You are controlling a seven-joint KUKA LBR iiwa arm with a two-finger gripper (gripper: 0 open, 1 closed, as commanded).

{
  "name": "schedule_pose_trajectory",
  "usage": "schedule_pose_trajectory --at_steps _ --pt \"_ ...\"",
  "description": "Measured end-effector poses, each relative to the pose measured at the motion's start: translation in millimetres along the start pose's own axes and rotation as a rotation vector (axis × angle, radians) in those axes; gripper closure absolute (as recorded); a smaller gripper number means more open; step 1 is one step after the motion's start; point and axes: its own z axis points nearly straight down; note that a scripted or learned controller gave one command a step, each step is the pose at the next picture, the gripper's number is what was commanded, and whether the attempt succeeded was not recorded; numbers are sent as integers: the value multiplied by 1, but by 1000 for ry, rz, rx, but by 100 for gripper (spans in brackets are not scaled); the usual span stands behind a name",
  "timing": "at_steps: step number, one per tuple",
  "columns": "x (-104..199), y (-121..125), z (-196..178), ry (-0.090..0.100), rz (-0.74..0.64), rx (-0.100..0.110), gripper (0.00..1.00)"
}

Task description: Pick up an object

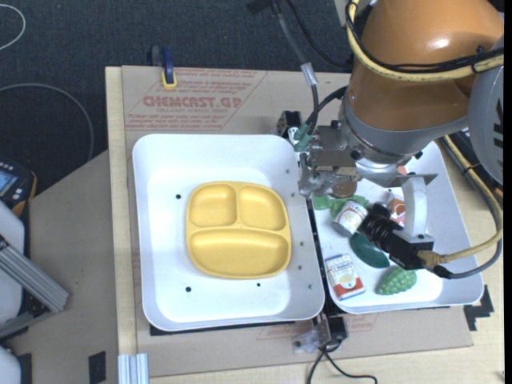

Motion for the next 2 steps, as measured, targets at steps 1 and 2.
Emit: schedule_pose_trajectory --at_steps 1,2 --pt "-3 0 -9 -2 5 1 100" --pt "-2 1 -19 -2 4 -1 100"
